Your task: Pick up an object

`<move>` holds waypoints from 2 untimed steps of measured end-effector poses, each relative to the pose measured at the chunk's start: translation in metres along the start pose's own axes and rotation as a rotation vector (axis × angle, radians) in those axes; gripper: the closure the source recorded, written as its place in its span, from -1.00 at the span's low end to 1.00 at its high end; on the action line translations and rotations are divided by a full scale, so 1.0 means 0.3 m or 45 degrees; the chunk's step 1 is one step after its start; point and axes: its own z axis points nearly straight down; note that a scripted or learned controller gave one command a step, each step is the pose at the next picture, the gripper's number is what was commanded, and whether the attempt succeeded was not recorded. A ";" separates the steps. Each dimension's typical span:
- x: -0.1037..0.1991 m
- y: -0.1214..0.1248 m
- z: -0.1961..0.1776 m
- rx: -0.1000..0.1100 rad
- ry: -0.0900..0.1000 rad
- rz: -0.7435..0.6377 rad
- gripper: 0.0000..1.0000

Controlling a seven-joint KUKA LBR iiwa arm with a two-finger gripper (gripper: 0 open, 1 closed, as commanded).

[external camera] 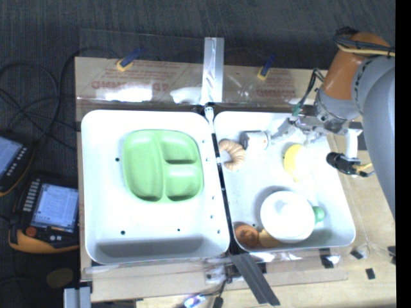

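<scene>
Arm over the right bin's far corner, with the objects lying loose below it.

The grey arm [376, 108] with its orange band comes in from the right, and its gripper [302, 126] hangs over the far right part of the right bin [340, 191]; whether it is parted or closed cannot be told from here, and nothing is seen between its tips. The left bin [103, 172] holds a green divided tray [162, 165] near its middle. In the right bin a white bowl [288, 215] sits upside down near the front, with a green object [319, 214] touching its right side and a brown round object [246, 236] at its front left. A yellow object [293, 160] lies just below the gripper, a tan ring-shaped object [232, 154] rests against the wall between the bins, and a small white cylinder [254, 140] lies beside it.
</scene>
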 end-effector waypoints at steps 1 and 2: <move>-0.019 -0.089 0.054 -0.024 0.014 -0.077 -1.00; -0.025 -0.094 0.029 -0.019 0.006 -0.078 1.00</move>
